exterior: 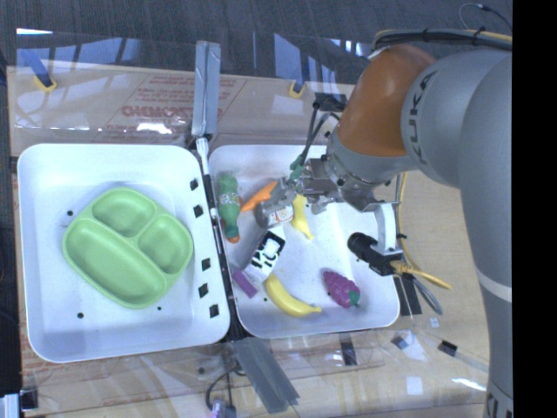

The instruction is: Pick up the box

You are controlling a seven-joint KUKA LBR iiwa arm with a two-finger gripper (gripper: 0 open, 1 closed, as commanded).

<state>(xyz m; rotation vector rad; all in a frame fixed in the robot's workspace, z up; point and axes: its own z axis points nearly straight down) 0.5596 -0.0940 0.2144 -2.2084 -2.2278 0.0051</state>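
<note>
The grey arm [452, 85] fills the upper right of the frame, its wrist reaching down-left over the right bin [383, 307]. The left bin [43, 320] carries a green divided plate [128, 246]. In the right bin's middle lies the box [267, 252], white and black, its long axis running lower left to upper right. The gripper [283, 205] hovers just above and slightly right of it in the frame, beside a small yellow banana [301, 219]; whether the fingers are open or closed I cannot tell. A larger banana [290, 298] and purple grapes [341, 288] lie lower down. A short move down-left would probably bring it over the box.
</note>
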